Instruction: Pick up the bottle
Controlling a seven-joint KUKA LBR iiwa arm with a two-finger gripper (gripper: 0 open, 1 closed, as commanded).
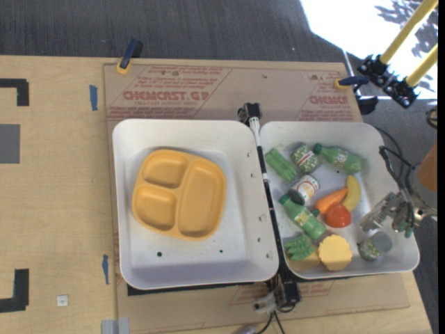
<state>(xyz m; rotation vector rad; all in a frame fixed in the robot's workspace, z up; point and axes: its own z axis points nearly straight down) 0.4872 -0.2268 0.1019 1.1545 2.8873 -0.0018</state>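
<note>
A green bottle with a black cap [304, 216] lies on its side in the middle of the right bin [402, 256]. A second green bottle [338, 158] lies near that bin's far wall. My gripper [387, 221] hangs over the right side of the right bin, to the right of the tomato [338, 216] and well apart from both bottles. Its metal fingers [370, 220] are spread open with nothing between them.
The right bin also holds a small white can [306, 186], a carrot [330, 200], a banana [353, 192], a yellow block [335, 252], a green leafy toy [300, 246] and a grey round piece [372, 248] just below the gripper. A yellow divided plate [180, 193] lies in the left bin [132, 256].
</note>
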